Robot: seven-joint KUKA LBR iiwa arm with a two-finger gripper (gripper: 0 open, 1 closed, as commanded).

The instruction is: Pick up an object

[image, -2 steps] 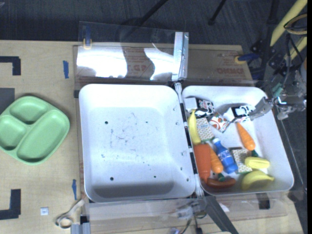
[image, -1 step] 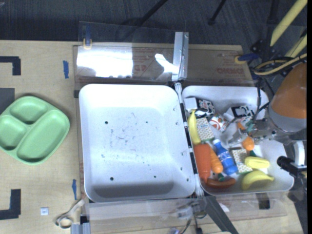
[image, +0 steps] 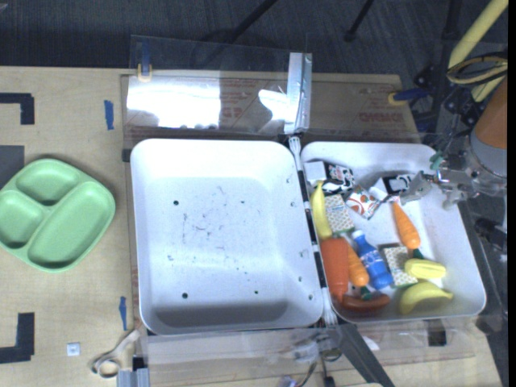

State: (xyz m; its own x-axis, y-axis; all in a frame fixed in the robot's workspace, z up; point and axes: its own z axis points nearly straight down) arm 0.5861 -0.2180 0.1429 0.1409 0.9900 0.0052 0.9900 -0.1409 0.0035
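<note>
The gripper sits at the far right edge of the right bin, just over its rim, and I can't tell from here how its jaws stand. Nothing shows between them. Just beside it, down and to the left, lies a small carrot, tilted, apart from the gripper. Beyond that, a yellow banana runs along the bin's left wall, a blue bottle lies mid-bin beside a big orange carrot, and a yellow lemon-like piece rests at the near side. The left bin sits alongside; a green divided plate lies well apart on the bench.
</note>
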